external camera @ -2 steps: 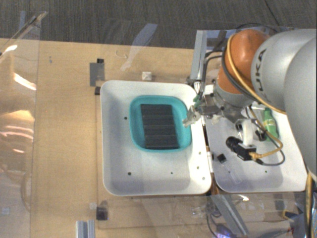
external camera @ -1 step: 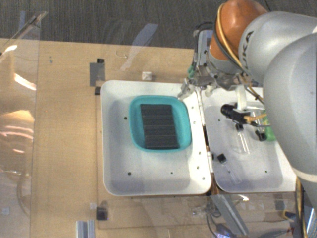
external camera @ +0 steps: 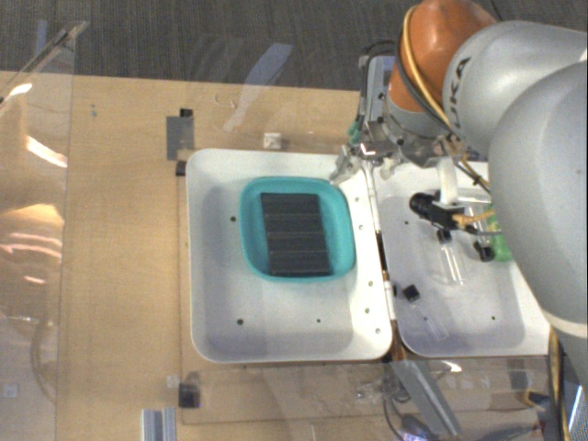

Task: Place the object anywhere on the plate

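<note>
- The left bin (external camera: pixel 211 320) is holding a teal plate (external camera: pixel 250 211), with a dark ribbed slab (external camera: pixel 294 234) lying flat in its middle. If that is the object, the placing is looking done.
- The gripper (external camera: pixel 360 159) is hovering at the bins' shared top corner, well apart from the slab. I cannot tell how its claw is set.
- The right bin (external camera: pixel 514 329) is holding a small black piece (external camera: pixel 410 292).

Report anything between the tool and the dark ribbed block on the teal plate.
Nothing visible does. The tool hangs at the left bin's far right corner; between it and the dark ribbed block lie only bin floor and the teal plate's rim.
</note>
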`<state>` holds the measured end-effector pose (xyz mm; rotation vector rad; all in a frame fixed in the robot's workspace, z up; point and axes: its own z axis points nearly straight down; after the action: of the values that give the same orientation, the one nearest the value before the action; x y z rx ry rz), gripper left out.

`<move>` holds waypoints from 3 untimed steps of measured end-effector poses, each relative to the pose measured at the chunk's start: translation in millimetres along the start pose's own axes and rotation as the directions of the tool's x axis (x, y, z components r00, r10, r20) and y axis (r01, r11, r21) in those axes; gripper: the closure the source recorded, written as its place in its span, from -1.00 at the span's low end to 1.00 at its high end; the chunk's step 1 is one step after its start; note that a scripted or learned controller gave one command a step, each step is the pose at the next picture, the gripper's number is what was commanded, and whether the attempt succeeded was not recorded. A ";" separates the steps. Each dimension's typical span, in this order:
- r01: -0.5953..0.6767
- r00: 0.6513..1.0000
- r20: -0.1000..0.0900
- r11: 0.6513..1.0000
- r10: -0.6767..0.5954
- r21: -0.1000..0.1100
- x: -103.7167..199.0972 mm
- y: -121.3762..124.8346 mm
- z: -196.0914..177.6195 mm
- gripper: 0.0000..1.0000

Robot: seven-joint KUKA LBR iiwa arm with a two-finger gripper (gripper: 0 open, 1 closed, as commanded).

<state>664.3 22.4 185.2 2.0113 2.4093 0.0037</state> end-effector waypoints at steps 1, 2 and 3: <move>0.000 1.000 0.000 1.000 0.000 0.000 0.0 0.0 0.0 -1.00; 0.000 1.000 0.000 1.000 0.000 0.000 0.0 0.0 -0.1 -1.00; 0.000 1.000 0.000 1.000 0.000 0.000 0.0 0.0 -0.1 -1.00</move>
<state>664.4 22.4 185.3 2.0113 2.4092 0.0039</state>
